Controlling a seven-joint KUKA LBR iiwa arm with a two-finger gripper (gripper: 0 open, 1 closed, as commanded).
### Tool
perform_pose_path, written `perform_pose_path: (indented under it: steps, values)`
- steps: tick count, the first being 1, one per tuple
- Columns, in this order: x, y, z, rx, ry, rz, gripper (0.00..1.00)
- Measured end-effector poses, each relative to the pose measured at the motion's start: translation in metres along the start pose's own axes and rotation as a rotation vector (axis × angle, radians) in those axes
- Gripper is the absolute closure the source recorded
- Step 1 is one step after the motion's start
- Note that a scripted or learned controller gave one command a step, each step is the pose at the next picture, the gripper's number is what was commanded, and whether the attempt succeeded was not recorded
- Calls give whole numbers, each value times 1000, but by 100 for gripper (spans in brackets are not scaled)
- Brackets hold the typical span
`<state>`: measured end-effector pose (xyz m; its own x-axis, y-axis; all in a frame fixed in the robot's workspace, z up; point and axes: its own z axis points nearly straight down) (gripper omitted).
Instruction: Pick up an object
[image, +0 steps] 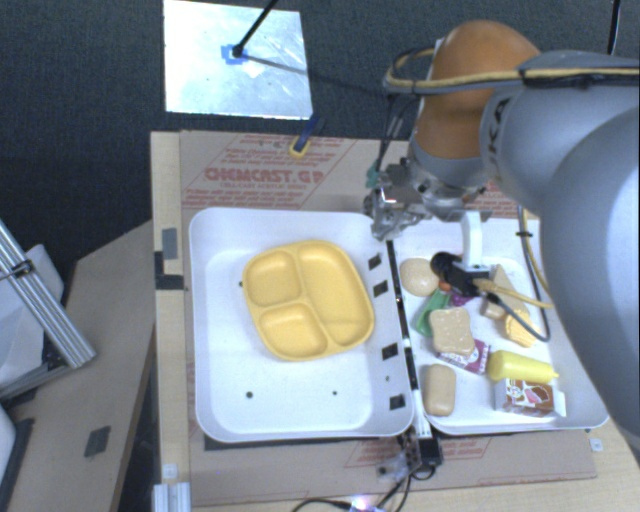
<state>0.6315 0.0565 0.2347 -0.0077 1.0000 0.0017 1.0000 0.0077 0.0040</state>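
Observation:
My gripper (386, 222) hangs over the back end of the divider between the two bins, just behind a beige oval toy (417, 277). The right bin (577, 400) holds several toy foods: a tan cracker (451, 331) lying on a green piece (428, 321), a pale bread roll (438, 389), a yellow bottle (522, 367), a red and white packet (526, 398) and tan wedges (506, 312). Nothing shows between the gripper's tips.
A yellow divided plate (306, 298) lies in the middle of the left bin (215, 380). The big grey arm covers the right bin's far right side. A shiny sheet (238, 60) lies behind the bench.

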Motion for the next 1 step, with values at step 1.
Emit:
perform_pose_path:
  steps: [1]
  values:
    - [-6,8,7,1,-2,3,100]
